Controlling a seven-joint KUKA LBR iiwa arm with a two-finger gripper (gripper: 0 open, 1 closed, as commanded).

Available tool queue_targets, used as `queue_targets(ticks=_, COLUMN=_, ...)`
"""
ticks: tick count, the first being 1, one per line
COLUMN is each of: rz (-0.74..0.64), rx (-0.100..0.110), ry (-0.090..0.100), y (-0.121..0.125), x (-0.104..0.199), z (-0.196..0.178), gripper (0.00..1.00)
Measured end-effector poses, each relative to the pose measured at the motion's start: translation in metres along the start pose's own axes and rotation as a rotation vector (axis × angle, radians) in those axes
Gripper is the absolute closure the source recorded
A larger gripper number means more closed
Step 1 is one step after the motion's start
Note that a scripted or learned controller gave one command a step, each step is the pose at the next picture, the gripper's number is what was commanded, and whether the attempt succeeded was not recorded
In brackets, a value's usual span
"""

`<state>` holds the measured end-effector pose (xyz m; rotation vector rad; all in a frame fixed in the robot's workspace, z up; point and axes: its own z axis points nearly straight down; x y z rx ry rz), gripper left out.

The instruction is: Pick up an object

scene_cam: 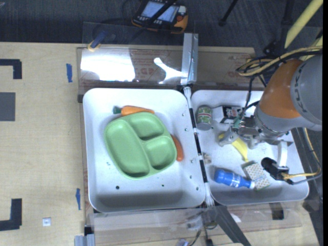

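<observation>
In the right white bin (300,188), the gripper (237,132), grip state unclear, hangs apparently just above the yellow object (240,148), slanting down-right.

A: What carries the items?

B: A light wooden bench (41,137). Two shallow white bins rest directly on it, side by side and touching along their inner edges: the left bin (97,188) and the right bin (297,191).

A: Anything else on the surface?

B: Black corner marks (13,68), blue tape strips (68,72), and a clear plastic sheet (128,63) behind the left bin.
</observation>
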<state>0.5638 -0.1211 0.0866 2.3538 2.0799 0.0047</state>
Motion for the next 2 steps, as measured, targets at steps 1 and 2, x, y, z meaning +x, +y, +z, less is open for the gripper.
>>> queue_targets(ticks=1, rz=0.003, rx=-0.005, ry=-0.001, y=0.001, x=-0.001, z=-0.011, gripper=1.00)
queue_targets(ticks=2, rz=-0.061, rx=0.003, ry=-0.001, y=-0.004, x=0.067, z=-0.098, gripper=1.00)
